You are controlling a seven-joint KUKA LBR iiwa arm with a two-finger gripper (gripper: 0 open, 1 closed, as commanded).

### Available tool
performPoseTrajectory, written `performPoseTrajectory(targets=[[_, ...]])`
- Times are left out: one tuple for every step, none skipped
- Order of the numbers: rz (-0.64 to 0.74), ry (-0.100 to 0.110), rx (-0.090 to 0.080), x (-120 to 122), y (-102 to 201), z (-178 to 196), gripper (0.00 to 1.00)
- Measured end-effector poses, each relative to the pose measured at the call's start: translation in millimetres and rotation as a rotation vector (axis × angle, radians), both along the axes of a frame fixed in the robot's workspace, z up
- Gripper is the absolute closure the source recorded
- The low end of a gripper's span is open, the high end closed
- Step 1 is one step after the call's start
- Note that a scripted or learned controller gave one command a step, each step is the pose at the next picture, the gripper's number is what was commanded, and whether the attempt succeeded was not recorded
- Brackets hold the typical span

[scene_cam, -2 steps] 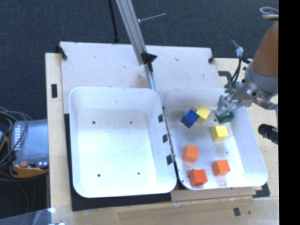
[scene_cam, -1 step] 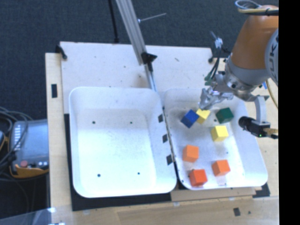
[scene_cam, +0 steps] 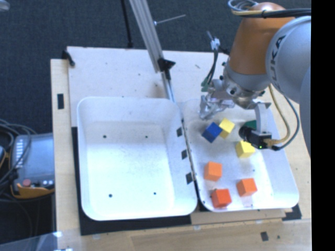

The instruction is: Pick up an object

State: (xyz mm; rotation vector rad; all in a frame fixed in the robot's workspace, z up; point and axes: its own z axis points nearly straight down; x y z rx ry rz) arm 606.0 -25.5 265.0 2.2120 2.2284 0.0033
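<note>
hand (scene_cam: 209,109) low at 12 o'clock of right bin (scene_cam: 277,192), open/closed: cannot tell, nothing seen gripped | blue cube (scene_cam: 211,133) just beside at its 6 o'clock, touching yellow cube (scene_cam: 227,126) | pick not yet made; grasp and lift remain

the two bins (scene_cam: 131,156) are seen as smooth, faintly glossy white plastic; the blocks (scene_cam: 213,170) look matt; the slanted rail (scene_cam: 149,30) appears as ribbed bare metal, the arm's orange band (scene_cam: 254,41) glossy.
</note>
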Motion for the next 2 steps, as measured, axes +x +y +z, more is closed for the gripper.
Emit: performPoseTrajectory(targets=[[0.000, -0.001, 0.000, 15.0, 57.3, -15.5, 1.00], [-0.001, 0.000, 0.000, 27.8, 101.8, -15.8, 1.00]])
